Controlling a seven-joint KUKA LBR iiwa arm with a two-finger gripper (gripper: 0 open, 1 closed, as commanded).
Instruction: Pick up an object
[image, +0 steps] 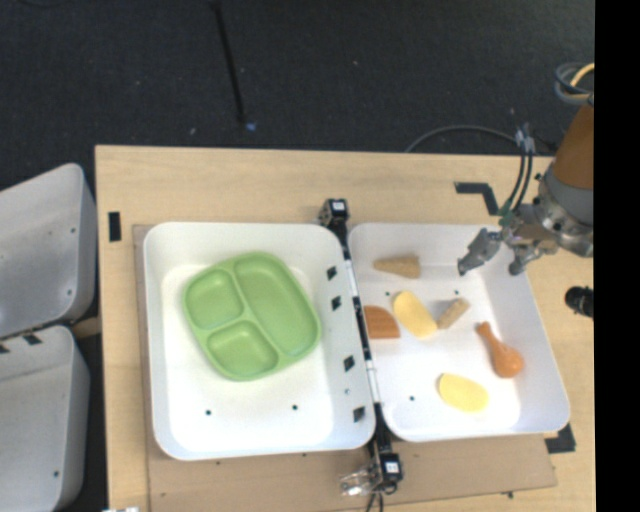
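Two white bins sat side by side on the bench: the left bin (160, 330) and the right bin (540, 395). The right bin held six items. Nearest, at lower right, lay one yellow oval piece (462, 392), long axis running left to right. Above it lay one orange drumstick-shaped piece (499, 349), long axis slanting from upper left to its bulbous end at lower right. At mid-frame lay one yellow lemon-shaped piece (414, 315), one orange-brown wedge (380, 322) touching the divider side, and one small tan piece (453, 313). Farthest lay one tan bread-like piece (398, 266), long axis horizontal. The left bin held one green three-compartment plate (251, 315). The gripper (494, 256) hovered over the right bin's upper right corner, fingers spread apart and holding nothing, with no item directly beneath
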